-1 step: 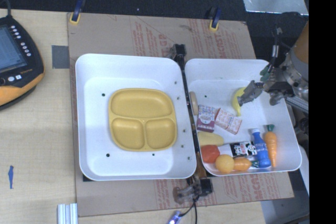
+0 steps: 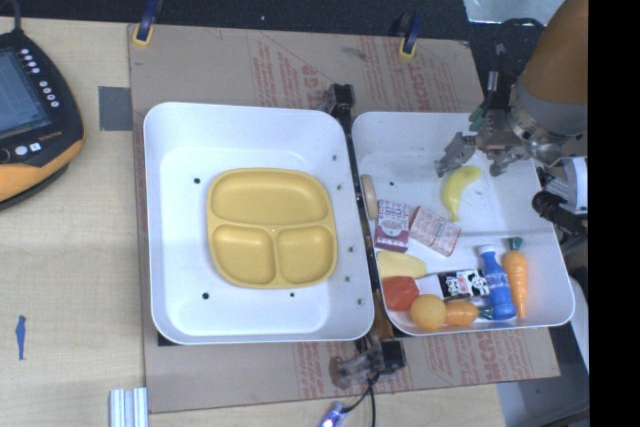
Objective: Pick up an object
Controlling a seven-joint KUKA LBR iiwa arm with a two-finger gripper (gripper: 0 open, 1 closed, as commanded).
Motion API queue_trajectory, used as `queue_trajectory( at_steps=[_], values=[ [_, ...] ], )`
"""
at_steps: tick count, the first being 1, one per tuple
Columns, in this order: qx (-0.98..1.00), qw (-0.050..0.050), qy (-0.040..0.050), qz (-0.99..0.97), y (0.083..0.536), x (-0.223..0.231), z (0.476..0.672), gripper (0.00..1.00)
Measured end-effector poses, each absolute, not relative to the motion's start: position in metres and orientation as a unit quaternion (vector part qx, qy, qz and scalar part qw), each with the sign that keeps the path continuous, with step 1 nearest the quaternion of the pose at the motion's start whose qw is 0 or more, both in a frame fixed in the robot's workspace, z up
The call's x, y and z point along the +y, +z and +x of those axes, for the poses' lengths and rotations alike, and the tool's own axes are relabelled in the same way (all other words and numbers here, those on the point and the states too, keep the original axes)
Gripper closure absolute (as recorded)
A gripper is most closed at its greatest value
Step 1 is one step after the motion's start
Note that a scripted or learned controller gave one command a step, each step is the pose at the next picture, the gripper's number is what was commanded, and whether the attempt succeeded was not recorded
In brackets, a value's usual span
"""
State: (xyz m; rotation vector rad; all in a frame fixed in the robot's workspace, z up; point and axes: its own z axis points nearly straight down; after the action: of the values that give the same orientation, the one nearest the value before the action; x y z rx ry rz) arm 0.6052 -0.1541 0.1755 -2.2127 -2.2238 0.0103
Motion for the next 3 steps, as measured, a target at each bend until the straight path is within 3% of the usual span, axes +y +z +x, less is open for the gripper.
queue_trajectory(
  at_steps=[1,2,3],
  values=[
    [-0.709,0.002,0.0029,-0.706,0.091,-0.168,0.616,0.0],
    [-0.709,0.001,0.0039,-0.705,0.102,-0.169,0.616,1.0],
    [-0.709,0.0,0.0002,-0.705,0.2,-0.112,0.631,1.0]
  ],
)
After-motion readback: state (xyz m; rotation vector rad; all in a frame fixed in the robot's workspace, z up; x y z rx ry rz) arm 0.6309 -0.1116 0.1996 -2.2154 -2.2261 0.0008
